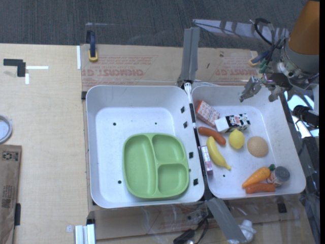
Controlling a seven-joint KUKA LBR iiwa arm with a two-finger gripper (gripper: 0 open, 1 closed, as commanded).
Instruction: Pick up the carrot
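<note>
- The carrot lies in the right bin, at its near right corner, slanting from low left up to a green tip at right; a second orange piece, redder, lies just beside it on the near side, touching or nearly so; I cannot tell whether that too is a carrot.
- A small jar with a grey lid sits against the carrot's green end; a brown egg lies a little farther back, apart from it.
- The gripper hangs over the far right part of the same bin, well apart from the carrot; its fingers look parted with nothing between them, though they are small and hard to read.
- The step in hand, as I judge it, is the approach; the arm must travel toward the near edge of the bin before descending.
- To do it well: turn the wrist so the fingers close across the carrot's narrow width, not along its length; aim at the thick middle, away from the jar and the redder piece; come down straight so that neither neighbour is nudged.
- Risks: the bin's near wall crowds the descent; a finger may land on the redder piece and take both, or push the carrot against the jar.
- The green tray in the left bin, the banana and the lemon are off the path.
</note>
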